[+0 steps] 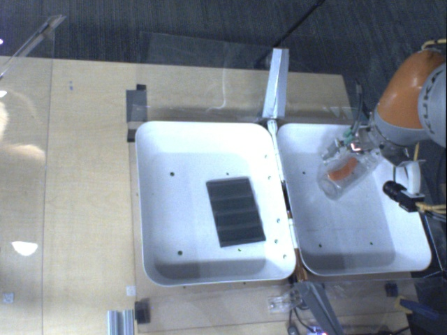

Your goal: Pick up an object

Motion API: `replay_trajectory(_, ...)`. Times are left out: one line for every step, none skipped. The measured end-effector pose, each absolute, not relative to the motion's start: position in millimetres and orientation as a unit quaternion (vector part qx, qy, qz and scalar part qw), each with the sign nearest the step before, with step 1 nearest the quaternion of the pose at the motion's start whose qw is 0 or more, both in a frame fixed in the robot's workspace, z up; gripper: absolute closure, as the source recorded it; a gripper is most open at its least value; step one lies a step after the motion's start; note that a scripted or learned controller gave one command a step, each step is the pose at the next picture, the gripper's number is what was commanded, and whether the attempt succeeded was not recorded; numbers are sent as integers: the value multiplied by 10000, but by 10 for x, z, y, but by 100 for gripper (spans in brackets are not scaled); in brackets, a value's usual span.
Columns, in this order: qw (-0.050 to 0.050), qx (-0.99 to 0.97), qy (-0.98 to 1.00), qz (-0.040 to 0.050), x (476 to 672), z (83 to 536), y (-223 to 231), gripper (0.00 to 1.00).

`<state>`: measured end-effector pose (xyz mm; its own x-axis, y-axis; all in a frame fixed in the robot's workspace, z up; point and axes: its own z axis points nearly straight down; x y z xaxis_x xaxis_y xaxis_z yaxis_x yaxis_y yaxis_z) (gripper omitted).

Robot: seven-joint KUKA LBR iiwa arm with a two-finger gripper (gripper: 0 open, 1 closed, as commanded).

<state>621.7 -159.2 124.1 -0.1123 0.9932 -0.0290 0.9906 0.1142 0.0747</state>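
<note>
Orange object (341,173) seemingly at gripper (347,165)

Bench (84,208): pale wood top. Two shallow white bins rest on it side by side, touching along their inner edges. Left bin (157,208), taken as landmark, sits mid-bench. Right bin (412,246) lies directly right of it. A metal bar (276,82) runs back from the bins' shared far corner. Small black blocks stand at the left bin's far left corner (137,107) and near left corner (142,313).
</note>
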Motion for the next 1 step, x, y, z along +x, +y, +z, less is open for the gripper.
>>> replay_trajectory(374, 6340, 7723, 162, 6230, 1238, -1612, 0)
